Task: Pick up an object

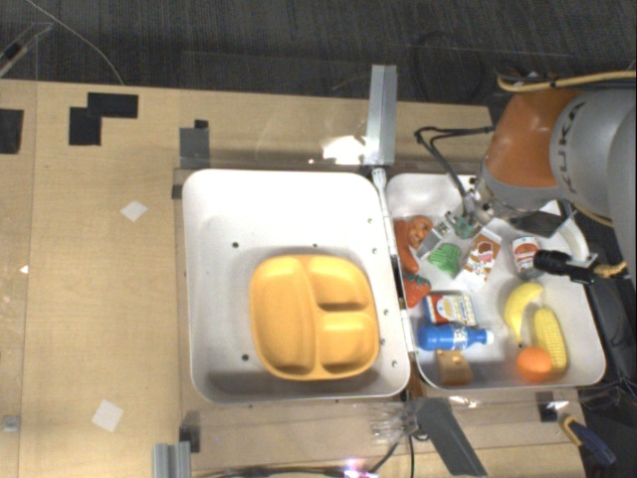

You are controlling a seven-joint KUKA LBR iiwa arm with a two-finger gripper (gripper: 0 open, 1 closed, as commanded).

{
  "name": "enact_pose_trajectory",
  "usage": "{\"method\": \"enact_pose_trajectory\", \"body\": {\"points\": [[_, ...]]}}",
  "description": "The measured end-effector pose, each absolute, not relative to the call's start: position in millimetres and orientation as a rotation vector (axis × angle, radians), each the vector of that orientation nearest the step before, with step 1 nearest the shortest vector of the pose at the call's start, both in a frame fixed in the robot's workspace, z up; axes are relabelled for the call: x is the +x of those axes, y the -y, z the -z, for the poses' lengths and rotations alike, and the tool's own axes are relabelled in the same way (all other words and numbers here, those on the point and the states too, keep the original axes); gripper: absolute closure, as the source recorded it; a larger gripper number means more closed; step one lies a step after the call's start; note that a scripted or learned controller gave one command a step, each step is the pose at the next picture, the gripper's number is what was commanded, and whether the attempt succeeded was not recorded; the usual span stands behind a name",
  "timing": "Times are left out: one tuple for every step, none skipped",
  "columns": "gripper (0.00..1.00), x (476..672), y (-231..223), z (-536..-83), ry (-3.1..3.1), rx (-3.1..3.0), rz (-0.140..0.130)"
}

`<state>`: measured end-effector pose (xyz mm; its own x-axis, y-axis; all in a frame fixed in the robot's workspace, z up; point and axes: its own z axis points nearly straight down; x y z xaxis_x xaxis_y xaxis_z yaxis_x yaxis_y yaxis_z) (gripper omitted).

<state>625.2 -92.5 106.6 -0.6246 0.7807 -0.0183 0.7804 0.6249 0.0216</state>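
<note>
Wooden surface [90, 297] under dark carpet [249, 18], bearing two white bins: the left bin [214, 267] holds a yellow divided tray [314, 315]; the right bin [587, 366] holds a banana [520, 305], corn cob [550, 337], orange [534, 362], blue bottle [453, 339], a blue-and-red carton [450, 309] and small red-and-white packets [483, 257], all labels too blurred to read. Grey arm [587, 147], cut off at the right edge, has its jaws [464, 223] low over a green item [445, 259]; whether they are released or clenched cannot be told.
</note>
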Motion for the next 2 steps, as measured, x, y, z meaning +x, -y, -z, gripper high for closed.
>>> {"method": "enact_pose_trajectory", "body": {"points": [[0.00, 654.1, 92.0, -87.5, -2.774, 1.456, -0.005], [1.00, 656.8, 91.0, -101.1, -2.772, 1.443, -0.008]]}}
